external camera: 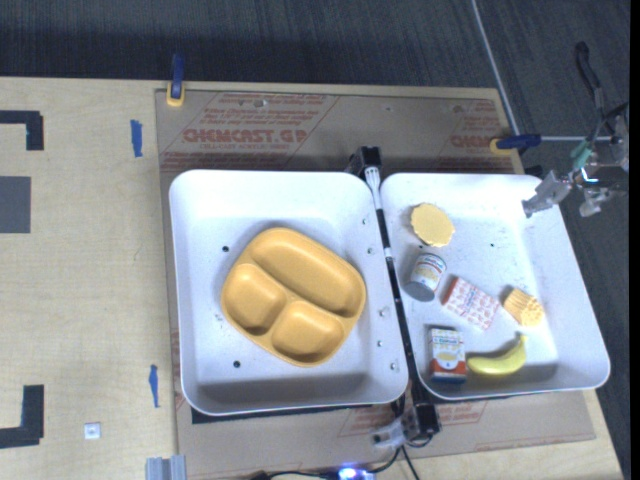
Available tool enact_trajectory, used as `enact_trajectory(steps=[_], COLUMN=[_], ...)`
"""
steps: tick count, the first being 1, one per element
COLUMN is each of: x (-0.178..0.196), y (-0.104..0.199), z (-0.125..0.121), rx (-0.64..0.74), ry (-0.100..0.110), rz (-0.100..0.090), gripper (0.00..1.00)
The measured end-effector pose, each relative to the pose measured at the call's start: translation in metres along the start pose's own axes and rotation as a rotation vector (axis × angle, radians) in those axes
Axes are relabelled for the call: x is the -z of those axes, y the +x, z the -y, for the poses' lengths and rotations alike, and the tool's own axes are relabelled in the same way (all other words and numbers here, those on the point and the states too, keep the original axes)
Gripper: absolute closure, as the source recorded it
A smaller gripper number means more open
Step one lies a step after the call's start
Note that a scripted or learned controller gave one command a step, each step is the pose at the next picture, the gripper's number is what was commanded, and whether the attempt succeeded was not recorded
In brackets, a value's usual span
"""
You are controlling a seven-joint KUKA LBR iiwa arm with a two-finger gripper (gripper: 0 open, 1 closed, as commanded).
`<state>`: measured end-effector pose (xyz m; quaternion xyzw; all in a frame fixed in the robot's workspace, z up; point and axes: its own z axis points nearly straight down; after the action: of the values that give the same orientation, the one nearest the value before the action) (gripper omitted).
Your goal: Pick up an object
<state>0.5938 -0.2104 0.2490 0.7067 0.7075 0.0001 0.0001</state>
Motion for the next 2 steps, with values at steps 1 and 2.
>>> enact_trajectory(steps=[1,2], x=[-0.163,-0.152], y=[0.014,0.014], z=[0.056,0.055], rx=[-0.001,-0.002], ry=[-0.001,-0.007], rz=[0.001,0.004], gripper=[0.0,1.0])
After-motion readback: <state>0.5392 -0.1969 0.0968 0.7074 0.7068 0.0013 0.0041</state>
